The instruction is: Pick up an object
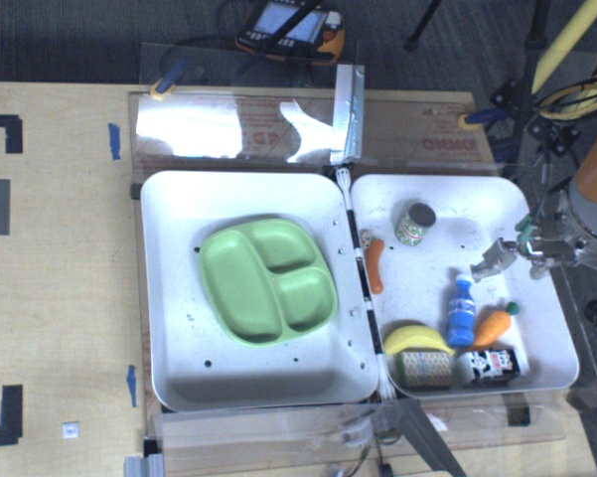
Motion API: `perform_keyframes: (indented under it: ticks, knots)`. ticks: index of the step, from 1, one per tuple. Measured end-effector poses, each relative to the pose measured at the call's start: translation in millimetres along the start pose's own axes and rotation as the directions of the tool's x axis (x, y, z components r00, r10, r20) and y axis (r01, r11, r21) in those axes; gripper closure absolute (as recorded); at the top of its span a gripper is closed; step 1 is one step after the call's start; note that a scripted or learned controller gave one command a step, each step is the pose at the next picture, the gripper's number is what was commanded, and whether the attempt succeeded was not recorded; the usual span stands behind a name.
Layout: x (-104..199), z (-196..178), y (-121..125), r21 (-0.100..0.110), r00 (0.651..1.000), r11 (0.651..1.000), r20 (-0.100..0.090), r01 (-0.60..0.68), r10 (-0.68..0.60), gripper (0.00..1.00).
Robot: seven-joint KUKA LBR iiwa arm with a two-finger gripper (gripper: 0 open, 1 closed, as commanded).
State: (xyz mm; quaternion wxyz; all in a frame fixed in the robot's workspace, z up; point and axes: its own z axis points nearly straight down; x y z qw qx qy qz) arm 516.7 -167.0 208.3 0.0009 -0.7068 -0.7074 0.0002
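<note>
Nothing looks lifted yet, so we judge the pick not done. Along the lower edge of the right bin point(546, 311), crowded together, lie a yellow sponge point(419, 351), a small carton point(491, 365), a blue bottle point(461, 313) and a toy carrot point(494, 325); little room for fingers there. Higher, at right centre, our gripper point(495, 258) hovers above bare floor, and we cannot tell how its jaws stand. Farther up, a can point(414, 224) and an orange sausage point(375, 264) by the divider stand freer. The green divided plate point(268, 279) occupies the left bin point(169, 266).
</note>
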Motion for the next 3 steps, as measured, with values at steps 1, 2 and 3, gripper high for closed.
perform_keyframes:
  ticks: [1, 2, 3]
  knots:
    - [-4, 107, -28, -0.023, 1.0, 1.0, 0.009, 0.012, -0.012, 0.0]
    - [-2, 99, -27, -0.025, 1.0, 1.0, 0.006, 0.011, -0.01, 1.0]
    - [31, 5, -20, -0.001, 0.993, 0.993, 0.001, -0.119, 0.119, 1.0]
